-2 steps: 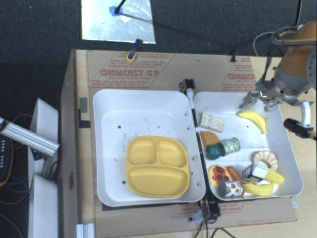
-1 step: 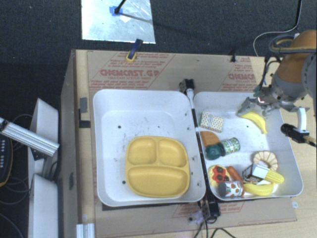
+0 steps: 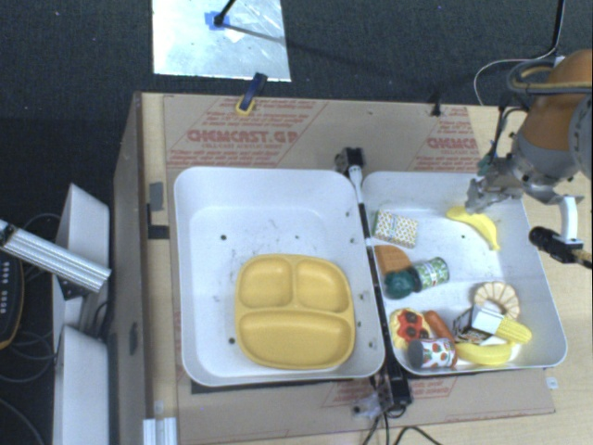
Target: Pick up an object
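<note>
Gripper [image 3: 484,193] position: above the far part of the right bin [image 3: 552,327], just beside the upper end of the yellow banana [image 3: 477,224]. Finger opening cannot be determined at this resolution, and nothing can be made out between the fingertips. Judged status: approach phase, no object secured.

Contents, nearest edge first. At the near rim of the right bin lies a dense cluster: a small red-and-white can [image 3: 437,352], an orange-and-red toy piece [image 3: 414,325], a corn cob [image 3: 505,328] and a ring-shaped biscuit toy [image 3: 494,296], all touching or overlapping. Further in, a green-ended can [image 3: 419,276] rests on its side against a brown item [image 3: 393,257]. Beyond these, a patterned small packet [image 3: 395,227] lies near the divider. The banana lies farthest back, well apart from the cluster.

The left bin [image 3: 199,248] holds a yellow divided tray [image 3: 296,311] in its near half.

Recommended procedure:
1. Select the banana as target; it is isolated and closest to the tool.
2. Align the fingers across the narrow width of the fruit, not along its curve.
3. Centre over the thick middle section, away from the tapered tip.
4. Descend vertically until the fingers straddle the body, then close.
5. Lift straight up and verify retention before traversing.

Caution: the far bin wall is near; a skewed descent may strike it.
</note>
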Available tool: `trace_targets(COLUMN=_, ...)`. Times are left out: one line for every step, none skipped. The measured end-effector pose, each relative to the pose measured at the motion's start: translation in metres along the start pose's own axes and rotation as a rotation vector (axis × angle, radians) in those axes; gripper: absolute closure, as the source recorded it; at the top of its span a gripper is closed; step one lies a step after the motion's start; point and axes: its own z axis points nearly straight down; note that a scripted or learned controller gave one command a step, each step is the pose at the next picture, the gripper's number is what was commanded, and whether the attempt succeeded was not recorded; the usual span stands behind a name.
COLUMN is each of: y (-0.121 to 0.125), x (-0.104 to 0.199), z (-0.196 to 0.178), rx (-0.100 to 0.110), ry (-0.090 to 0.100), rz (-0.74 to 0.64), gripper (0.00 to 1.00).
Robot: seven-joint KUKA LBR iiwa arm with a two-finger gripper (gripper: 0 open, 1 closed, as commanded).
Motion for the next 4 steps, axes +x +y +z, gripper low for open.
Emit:
trace_targets(y=0.0, x=0.0, z=0.0, rx=0.0, ry=0.0, rz=-0.001, gripper=0.0)
trace_targets(y=-0.001, x=0.0, z=0.021, rx=0.004, ry=0.002, rz=0.001, gripper=0.0)
trace_targets(y=0.0, x=-0.001, z=0.009, rx=0.0, ry=0.0, rz=-0.002, gripper=1.0)
trace_targets(y=0.0, x=-0.001, z=0.009, rx=0.0, ry=-0.001, rz=-0.002, gripper=0.0)
